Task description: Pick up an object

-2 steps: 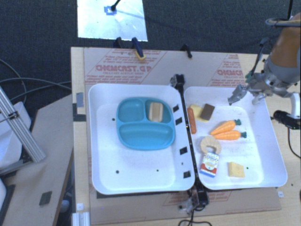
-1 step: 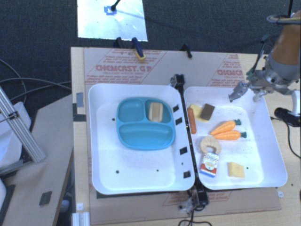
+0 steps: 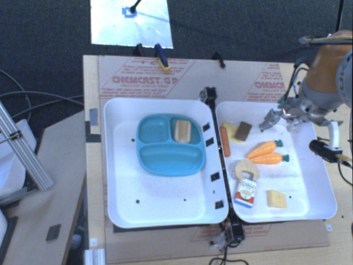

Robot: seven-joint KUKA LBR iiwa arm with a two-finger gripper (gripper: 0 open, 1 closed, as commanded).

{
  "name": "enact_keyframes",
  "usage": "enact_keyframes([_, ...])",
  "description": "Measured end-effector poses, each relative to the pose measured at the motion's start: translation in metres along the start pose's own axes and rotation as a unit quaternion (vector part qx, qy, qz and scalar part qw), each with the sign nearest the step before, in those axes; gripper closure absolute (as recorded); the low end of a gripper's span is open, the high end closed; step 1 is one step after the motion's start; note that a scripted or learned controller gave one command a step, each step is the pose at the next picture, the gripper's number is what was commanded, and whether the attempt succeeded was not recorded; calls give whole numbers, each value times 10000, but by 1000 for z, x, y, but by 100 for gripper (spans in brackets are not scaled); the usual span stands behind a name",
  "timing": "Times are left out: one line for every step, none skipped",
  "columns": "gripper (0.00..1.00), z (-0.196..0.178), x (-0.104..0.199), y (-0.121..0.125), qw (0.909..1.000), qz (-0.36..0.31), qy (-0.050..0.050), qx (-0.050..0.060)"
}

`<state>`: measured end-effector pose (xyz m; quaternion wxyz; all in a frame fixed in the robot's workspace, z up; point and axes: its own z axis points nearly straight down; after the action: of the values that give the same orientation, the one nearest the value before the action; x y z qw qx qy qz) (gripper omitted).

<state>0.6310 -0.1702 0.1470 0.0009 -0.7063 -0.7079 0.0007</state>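
The right bin [image 3: 317,173] holds several toy foods: two orange carrots [image 3: 266,153], a brown block [image 3: 243,130] on a yellow piece, a red sausage [image 3: 224,139], a tan ring [image 3: 246,169], a small red and white carton [image 3: 246,192] and a yellow cheese block [image 3: 277,199]. My gripper [image 3: 280,122] hangs over the bin's far part, right of the brown block and above the carrots. It is open with nothing between its fingers.
The left bin [image 3: 124,192] holds a blue divided plate [image 3: 165,153] with a tan bread slice [image 3: 182,130] in its far right compartment. A black divider with clips [image 3: 216,148] runs between the bins. A black part of the arm [image 3: 325,149] overhangs the right bin's right side.
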Motion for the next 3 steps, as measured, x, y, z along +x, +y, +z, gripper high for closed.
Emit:
enact_keyframes([0, 63, 3, 0, 10000, -5, 0, 1])
enact_keyframes([0, 62, 3, 0, 10000, -5, -6, -19])
enact_keyframes([100, 50, 2, 2, 10000, -8, -9, -39])
